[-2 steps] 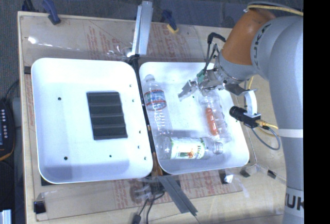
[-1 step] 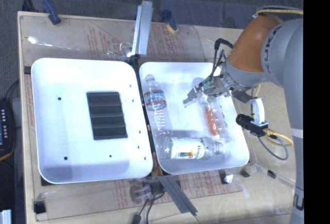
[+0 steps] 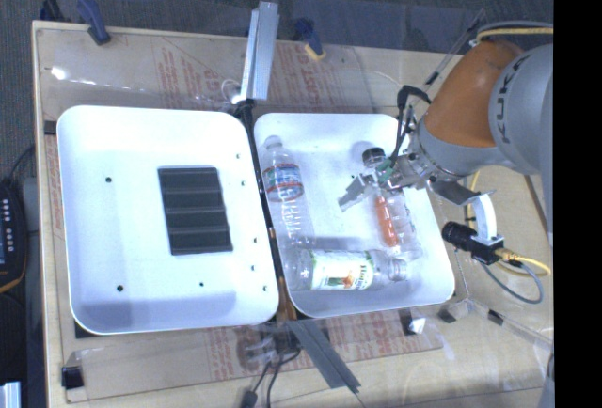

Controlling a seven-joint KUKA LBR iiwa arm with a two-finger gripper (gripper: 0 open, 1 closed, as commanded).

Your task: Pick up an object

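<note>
I am hanging my fingers (image 3: 365, 188) inside the right bin (image 3: 425, 279), just above the orange-filled bottle (image 3: 390, 220); whether they are spread I cannot tell. Two clear bottles are lying there: one (image 3: 284, 190) left, one (image 3: 343, 270) below. The left bin (image 3: 103, 143) is holding a black block (image 3: 195, 210).

Both bins — left (image 3: 94, 209) and right (image 3: 320, 129) — look like smooth, glossy white plastic; the bottles (image 3: 284, 185) are clear plastic, one (image 3: 343, 271) paper-labelled — the bench (image 3: 141, 58) matt, pale wood.
</note>
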